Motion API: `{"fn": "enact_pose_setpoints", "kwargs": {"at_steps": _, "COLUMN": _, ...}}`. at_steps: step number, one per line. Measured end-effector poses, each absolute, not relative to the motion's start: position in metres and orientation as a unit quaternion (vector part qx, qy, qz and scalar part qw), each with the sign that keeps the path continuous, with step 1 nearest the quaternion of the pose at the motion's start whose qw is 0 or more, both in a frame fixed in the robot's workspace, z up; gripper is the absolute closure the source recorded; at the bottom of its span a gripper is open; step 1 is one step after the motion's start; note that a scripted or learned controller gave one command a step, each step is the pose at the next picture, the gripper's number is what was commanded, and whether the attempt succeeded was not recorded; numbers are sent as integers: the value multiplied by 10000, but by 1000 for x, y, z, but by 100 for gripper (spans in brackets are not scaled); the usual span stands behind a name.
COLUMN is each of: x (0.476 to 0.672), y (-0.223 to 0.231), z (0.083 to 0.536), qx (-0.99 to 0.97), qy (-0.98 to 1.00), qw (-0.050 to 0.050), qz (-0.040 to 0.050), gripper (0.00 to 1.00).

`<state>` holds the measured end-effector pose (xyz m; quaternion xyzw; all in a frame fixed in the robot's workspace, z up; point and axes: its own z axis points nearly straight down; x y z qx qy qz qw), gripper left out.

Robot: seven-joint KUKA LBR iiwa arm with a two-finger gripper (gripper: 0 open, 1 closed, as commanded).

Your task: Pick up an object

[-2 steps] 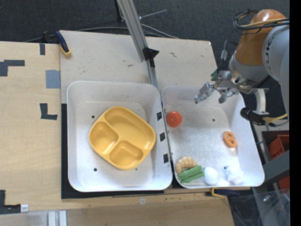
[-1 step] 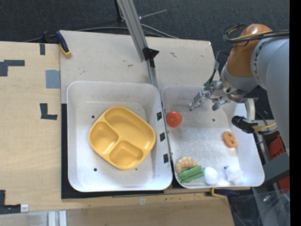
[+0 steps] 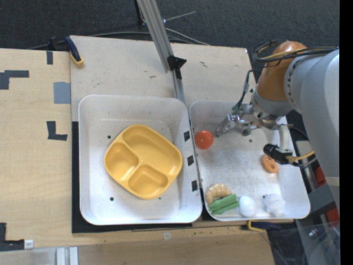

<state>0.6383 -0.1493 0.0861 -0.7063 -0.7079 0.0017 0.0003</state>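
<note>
Right of centre, against the right bin's (image 3: pixel 304 195) left wall, sits a small red ball (image 3: pixel 204 139), probably light, smooth and apt to roll; grip across its middle. Just right of it hangs the pincer (image 3: pixel 225 127), holding nothing; its opening I cannot tell.

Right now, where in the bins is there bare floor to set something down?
Right bin: middle floor, between the tomato, the gripper and the front-edge pile. Left bin: narrow strips around the yellow tray. Crowded: the front edge by the green vegetable.
</note>
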Motion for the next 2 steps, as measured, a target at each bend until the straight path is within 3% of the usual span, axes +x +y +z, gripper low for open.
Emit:
{"fn": "enact_pose_setpoints", "kwargs": {"at_steps": 1, "x": 639, "y": -148, "z": 98, "qx": -7058, "qy": -7084, "qw": 3, "qz": 10, "gripper": 100}}
{"fn": "enact_pose_setpoints", "kwargs": {"at_steps": 2, "x": 650, "y": -149, "z": 149, "qx": -7065, "qy": -7077, "qw": -18, "qz": -14, "gripper": 100}}
